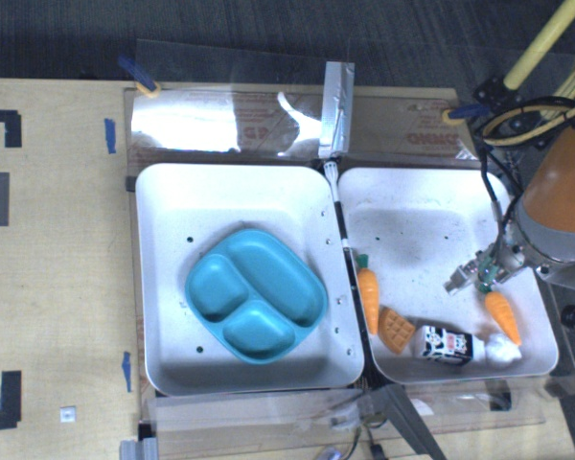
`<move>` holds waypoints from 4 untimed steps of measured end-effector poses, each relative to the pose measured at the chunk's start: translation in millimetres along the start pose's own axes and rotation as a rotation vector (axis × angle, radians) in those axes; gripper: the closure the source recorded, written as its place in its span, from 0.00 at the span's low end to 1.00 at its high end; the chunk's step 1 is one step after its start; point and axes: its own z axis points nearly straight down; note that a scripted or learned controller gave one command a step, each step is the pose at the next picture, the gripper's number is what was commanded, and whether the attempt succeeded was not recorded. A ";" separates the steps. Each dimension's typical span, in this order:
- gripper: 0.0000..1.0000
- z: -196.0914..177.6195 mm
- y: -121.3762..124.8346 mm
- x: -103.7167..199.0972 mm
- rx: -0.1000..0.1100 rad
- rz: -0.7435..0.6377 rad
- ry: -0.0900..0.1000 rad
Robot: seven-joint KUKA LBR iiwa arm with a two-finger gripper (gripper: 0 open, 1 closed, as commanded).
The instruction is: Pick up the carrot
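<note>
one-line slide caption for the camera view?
Gripper hovers just above one carrot in the right bin; blue tray sits in the left.

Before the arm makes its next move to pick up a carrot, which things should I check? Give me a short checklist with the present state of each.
1. Target chosen: not ok; two orange carrots lie in the right white bin, one by the left wall, one near the gripper.
2. Gripper above a carrot: ok; it is just above the upper end of the right carrot.
3. Carrot held between the fingers: not ok.
4. Finger opening: cannot tell.
5. Neighbours: not ok; a small black and white bottle lies close below the right carrot, an orange waffle piece touches the left one.
</note>
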 end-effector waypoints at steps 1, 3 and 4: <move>1.00 -21.5 -28.6 -39.8 0.002 -0.112 -0.001; 1.00 -68.8 -25.7 -20.8 0.002 0.054 -0.002; 1.00 -44.3 3.1 44.4 0.005 -0.164 0.004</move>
